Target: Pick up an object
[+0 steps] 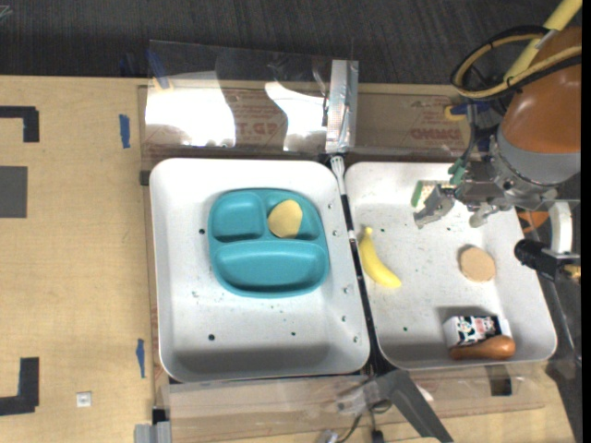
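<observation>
Here claw [457,207] hovers above cookie [477,264]; apart.

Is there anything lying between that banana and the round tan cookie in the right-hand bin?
No. In the camera view, just bare white bin floor lies between the banana and the cookie.

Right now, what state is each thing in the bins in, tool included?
tool: open, nothing between its fingers, above the right bin
banana: lying flat in the right bin
round cookie: flat, right bin
milk carton: on its side, against a brown sausage
teal plate: in the left bin, holding a yellow piece
</observation>
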Robot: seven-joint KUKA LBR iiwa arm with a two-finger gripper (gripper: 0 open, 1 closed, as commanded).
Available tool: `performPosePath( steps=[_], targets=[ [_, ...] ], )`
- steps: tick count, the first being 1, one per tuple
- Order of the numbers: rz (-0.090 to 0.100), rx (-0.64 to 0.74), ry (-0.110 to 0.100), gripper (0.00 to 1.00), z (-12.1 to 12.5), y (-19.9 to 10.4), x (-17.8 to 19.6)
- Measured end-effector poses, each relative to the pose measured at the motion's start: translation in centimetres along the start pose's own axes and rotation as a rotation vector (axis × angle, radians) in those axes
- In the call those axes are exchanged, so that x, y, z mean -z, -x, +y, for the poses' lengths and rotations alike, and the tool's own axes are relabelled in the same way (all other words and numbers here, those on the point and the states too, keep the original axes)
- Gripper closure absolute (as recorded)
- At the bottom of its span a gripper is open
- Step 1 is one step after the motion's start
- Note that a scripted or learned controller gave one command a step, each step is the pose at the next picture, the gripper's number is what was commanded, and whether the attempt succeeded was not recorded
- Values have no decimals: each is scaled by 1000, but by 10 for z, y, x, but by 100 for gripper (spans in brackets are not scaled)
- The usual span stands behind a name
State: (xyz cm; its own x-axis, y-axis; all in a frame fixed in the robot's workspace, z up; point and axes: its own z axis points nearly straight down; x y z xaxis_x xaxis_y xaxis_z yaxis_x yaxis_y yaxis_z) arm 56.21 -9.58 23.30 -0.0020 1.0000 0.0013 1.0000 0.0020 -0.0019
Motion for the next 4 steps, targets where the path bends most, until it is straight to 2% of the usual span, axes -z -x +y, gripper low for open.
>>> performPosePath(
  steps=[1, 2, 3, 4],
  targets=[
    [-2, 31, -3, 0, -31, 80, -54],
    [-6, 81, 17, 0, -41, 78, -141],
    [-5, -116, 23, 0, 49, 55, -139],
    [-4, 5, 11, 0, 107, 83, -66]
  ],
)
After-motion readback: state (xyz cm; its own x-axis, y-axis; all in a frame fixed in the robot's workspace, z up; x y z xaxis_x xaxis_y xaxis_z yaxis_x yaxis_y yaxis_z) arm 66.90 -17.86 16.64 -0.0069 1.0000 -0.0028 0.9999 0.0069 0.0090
